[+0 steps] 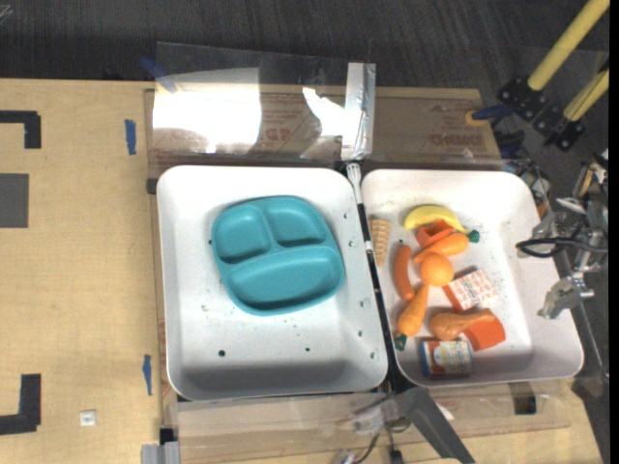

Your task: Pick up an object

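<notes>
The right white bin (513,201) holds a heap of toy foods. A yellow banana (431,217) lies at the back, with an orange-red piece (445,239) just in front of it. A round orange (435,270) sits mid-heap, between a long orange sausage (401,268) and a red-and-white packet (472,289). A carrot (414,311) points toward the front. A brown bun (446,324), an orange bottle (485,333) and a small can (447,357) lie near the front wall. A ribbed tan cone (380,237) rests by the left wall.
The left white bin (184,307) bears a teal divided plate (278,253). A clear plastic sheet (261,114) and a metal strip (359,109) stand behind the bins. Cables and metal brackets (569,249) crowd the right bin's right rim. Yellow bars (571,32) cross the top right.
</notes>
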Robot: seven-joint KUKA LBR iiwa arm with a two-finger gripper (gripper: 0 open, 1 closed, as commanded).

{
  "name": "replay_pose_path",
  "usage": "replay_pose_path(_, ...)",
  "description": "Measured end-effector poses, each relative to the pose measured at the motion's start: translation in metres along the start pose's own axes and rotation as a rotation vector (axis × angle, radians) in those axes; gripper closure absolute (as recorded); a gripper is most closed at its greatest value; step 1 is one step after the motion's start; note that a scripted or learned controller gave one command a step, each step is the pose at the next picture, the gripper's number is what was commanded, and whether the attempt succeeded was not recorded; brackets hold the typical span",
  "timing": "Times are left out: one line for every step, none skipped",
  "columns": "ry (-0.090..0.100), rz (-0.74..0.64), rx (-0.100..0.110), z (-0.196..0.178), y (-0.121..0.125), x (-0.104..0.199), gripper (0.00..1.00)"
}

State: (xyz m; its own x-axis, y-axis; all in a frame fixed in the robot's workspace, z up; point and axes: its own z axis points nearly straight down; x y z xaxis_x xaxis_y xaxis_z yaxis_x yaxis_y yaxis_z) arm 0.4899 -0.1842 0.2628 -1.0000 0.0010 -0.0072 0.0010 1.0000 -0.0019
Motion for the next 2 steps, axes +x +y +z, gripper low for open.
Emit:
replay_pose_path(-0.005,-0.105,0.002,0.165,-0.013,0.005,0.0)
replay_pose_path(-0.006,-0.008,0.0,0.173,0.043,-0.002,0.0)
